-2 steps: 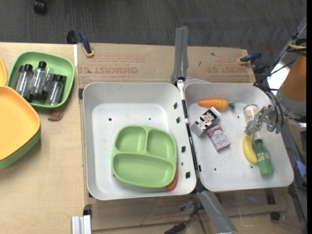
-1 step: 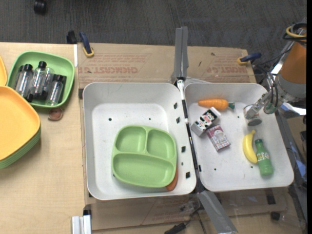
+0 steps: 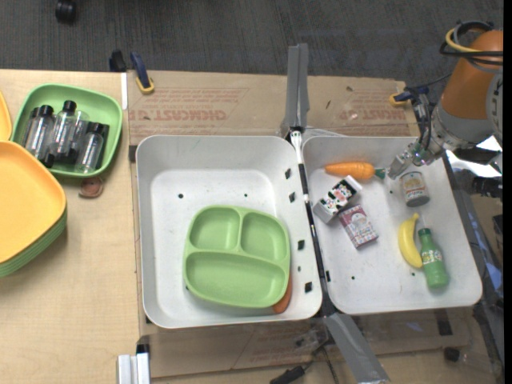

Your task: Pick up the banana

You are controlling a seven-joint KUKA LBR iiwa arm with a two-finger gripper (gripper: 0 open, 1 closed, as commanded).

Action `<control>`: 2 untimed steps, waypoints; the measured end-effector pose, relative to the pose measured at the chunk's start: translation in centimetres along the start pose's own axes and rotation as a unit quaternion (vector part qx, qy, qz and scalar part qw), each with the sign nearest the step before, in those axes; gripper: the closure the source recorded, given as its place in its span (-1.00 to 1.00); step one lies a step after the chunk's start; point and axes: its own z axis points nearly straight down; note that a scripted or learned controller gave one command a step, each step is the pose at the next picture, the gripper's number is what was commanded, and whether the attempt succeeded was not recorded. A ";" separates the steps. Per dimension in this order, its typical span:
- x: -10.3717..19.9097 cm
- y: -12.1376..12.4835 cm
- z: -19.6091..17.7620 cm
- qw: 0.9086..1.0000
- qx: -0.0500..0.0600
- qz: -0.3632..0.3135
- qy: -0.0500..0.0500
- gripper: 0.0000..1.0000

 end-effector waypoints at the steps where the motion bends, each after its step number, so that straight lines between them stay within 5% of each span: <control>1: -2.1 -0.4 0.7 0.987 0.000 0.160 0.000 1.00; 2: -2.2 -0.5 -0.1 0.971 0.001 0.239 0.000 1.00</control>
